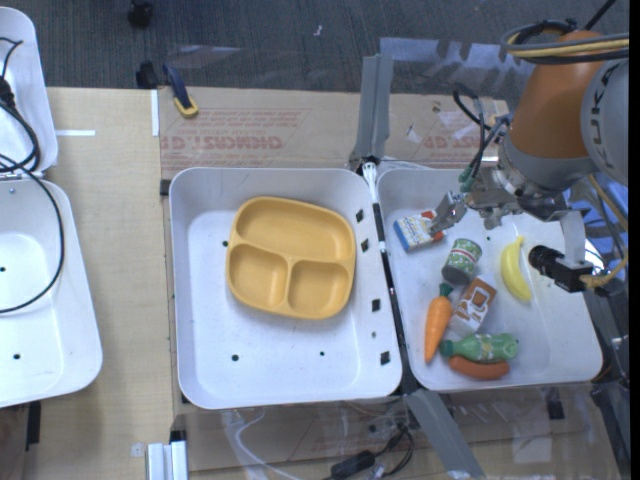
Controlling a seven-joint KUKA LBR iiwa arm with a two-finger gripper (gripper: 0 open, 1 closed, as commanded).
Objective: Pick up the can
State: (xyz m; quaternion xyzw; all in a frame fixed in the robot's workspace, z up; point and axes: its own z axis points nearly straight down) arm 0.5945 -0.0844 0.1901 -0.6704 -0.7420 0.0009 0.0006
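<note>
Red sausage (pixel 478 369) hugs the front rim; can (pixel 462 258) sits mid-bin, below the spread pincer (pixel 452 211).

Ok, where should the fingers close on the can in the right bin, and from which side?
Probably across the curved green wall of the can, coming down from above. It lies tilted in the right bin, its rim facing up-right. A small carton crowds its lower side, so its flanks look freer. The gripper hangs just above-left.

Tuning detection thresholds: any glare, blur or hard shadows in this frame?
Camera view: lighting even and soft, shadows faint under the yellow plate and the can; mild sheen on the white bin walls; gripper slightly soft; the can's label too small to read.
</note>
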